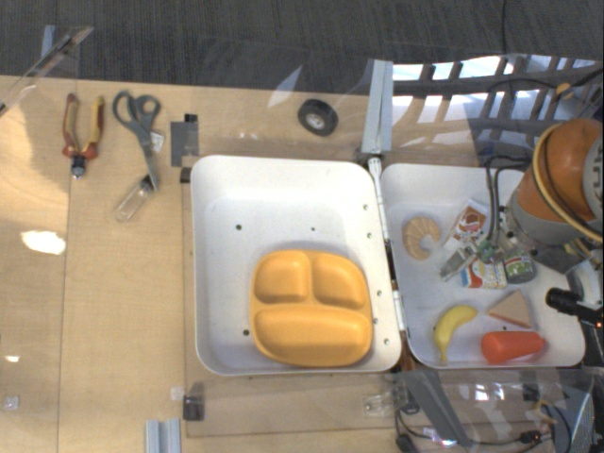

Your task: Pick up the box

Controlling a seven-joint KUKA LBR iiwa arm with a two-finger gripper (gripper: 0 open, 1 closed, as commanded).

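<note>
- The arm (566, 182) is reaching in from the right over the right bin (415, 192).
- The gripper (481, 258) is hanging low among small items near the bin's middle; I cannot tell its grip.
- The box (471, 225), white and red, is lying just up-left of the gripper.
- A croissant (422, 237), banana (451, 329), wedge (512, 309) and carrot (512, 346) are lying around it.
- A yellow tray (311, 307) is sitting in the left bin (226, 253).

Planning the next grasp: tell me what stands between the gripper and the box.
Nothing visible does. The gripper sits right beside the red-and-white box in the right bin, with no item between them. A small packet crowds close below.
</note>
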